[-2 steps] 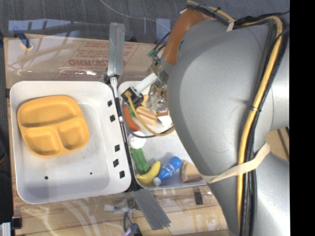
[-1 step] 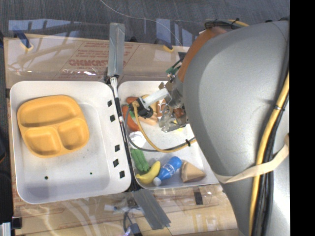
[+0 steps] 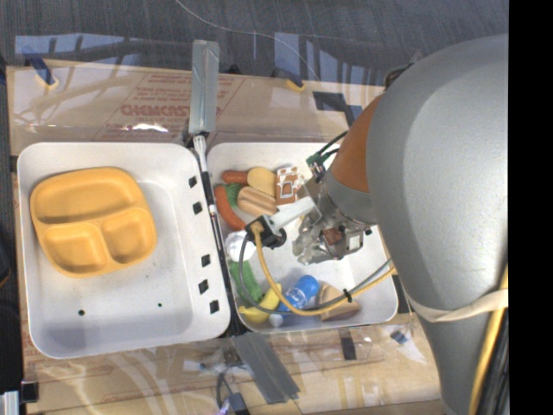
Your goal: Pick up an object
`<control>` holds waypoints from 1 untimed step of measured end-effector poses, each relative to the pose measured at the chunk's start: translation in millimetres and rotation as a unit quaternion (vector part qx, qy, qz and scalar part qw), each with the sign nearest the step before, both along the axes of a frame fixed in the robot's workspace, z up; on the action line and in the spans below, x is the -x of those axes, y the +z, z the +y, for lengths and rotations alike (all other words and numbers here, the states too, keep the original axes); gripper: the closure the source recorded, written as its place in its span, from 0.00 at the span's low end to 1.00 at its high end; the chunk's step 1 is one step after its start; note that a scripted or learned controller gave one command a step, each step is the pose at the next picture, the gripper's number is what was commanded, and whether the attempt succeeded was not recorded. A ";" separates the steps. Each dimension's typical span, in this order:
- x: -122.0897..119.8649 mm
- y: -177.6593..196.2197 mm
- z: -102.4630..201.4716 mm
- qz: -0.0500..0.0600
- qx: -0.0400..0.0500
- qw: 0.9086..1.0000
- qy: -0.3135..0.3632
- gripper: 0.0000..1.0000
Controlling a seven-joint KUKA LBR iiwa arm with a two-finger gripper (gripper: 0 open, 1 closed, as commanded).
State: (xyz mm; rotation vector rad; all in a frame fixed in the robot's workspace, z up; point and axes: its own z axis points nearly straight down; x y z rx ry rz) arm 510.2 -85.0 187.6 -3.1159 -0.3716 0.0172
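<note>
In the camera view, we see two white bins side by side in the middle of the frame. The left bin (image 3: 52, 318) holds a yellow divided tray (image 3: 91, 219), which lies in its upper left part. The right bin (image 3: 384, 305) is crowded with small objects: a hot dog toy (image 3: 257, 201) and a small brown box (image 3: 288, 182) near its upper edge, a blue object (image 3: 301, 290) and a yellow object (image 3: 263, 305) near its lower edge. The grey arm (image 3: 441, 188) enters from the right of the frame, and the gripper (image 3: 324, 239) is low over the center of the right bin, near the objects. We cannot tell the state of its fingers, because the wrist parts and cables cover them. We judge the task as not yet done: no object is seen lifted, so the grasp and the lift remain.
</note>
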 end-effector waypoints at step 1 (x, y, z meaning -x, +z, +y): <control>16.8 -69.4 -48.7 0.002 -0.001 1.000 -0.002 1.00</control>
